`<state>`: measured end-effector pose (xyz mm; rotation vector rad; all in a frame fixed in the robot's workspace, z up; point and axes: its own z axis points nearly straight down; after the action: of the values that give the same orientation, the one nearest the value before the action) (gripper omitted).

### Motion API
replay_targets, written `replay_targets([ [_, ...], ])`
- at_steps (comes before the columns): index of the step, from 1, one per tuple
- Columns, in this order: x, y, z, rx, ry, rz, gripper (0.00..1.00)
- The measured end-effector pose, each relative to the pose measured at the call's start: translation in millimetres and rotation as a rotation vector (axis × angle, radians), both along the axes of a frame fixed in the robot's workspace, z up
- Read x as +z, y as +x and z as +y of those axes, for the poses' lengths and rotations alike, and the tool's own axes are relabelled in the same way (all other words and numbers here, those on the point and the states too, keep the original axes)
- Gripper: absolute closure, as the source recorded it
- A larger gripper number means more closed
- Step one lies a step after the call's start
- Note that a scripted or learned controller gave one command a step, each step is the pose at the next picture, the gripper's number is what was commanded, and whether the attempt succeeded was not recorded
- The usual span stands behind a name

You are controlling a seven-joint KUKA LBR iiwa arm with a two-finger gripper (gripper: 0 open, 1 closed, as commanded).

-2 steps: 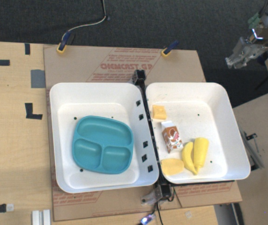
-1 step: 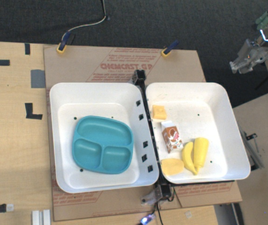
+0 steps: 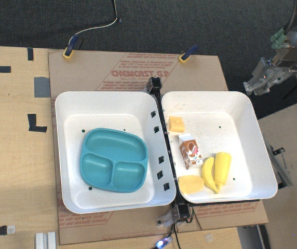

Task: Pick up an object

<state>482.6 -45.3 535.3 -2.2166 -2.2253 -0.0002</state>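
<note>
The right bin (image 3: 242, 113) holds a small yellow cheese wedge (image 3: 176, 124) near its left wall. Below it lies a brown and white carton (image 3: 190, 153). A yellow banana (image 3: 216, 171) rests at the front, with a flat yellow-orange piece (image 3: 191, 184) to its left. My gripper (image 3: 256, 83) hangs off the bin's upper right corner, outside the rim and far from all of these objects. Nothing shows in it.
A teal divided plate (image 3: 113, 160) lies in the left bin (image 3: 68, 139). A ridge with black clips (image 3: 161, 139) splits the two bins. Cardboard (image 3: 133, 71) lies under both. Blue and yellow clamps (image 3: 70, 48) and a cable sit at the back.
</note>
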Motion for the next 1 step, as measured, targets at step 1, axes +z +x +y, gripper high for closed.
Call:
replay_targets([
  [1,-0.6,1.2,-14.6,-0.003,-0.001,0.0,1.0],
])
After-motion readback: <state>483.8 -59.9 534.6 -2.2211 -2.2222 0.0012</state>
